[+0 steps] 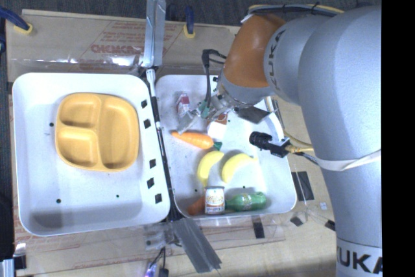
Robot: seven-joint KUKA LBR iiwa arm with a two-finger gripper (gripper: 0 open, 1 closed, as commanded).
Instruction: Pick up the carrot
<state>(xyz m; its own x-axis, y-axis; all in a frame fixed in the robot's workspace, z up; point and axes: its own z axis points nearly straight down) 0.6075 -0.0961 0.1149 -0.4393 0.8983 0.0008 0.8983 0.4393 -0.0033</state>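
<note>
Fingers [209, 111] are seen low in the right bin [283, 173], but whether they are apart or together cannot be told, as the tips are lost among small clutter beneath the wrist; nothing is shown clamped between them. At the near edge of that bin a small jar [214, 200] is stood, with a green item [246, 201] beside it and a second orange piece [196, 206] at its other side. Just beyond, two bananas [224, 165] are laid side by side. Farther on, the carrot [192, 138] is found lying flat on the bin floor, close to the wall shared with the left bin [32, 204], where a yellow tray [97, 131] is held. The carrot is placed just beside the fingers, on their near side, and is not gripped. The reach is judged to be the step in hand, with the grasp not yet made. For the next move, a short shift toward the carrot's middle is called for, then a closing across its narrow width, with the bananas left undisturbed
</note>
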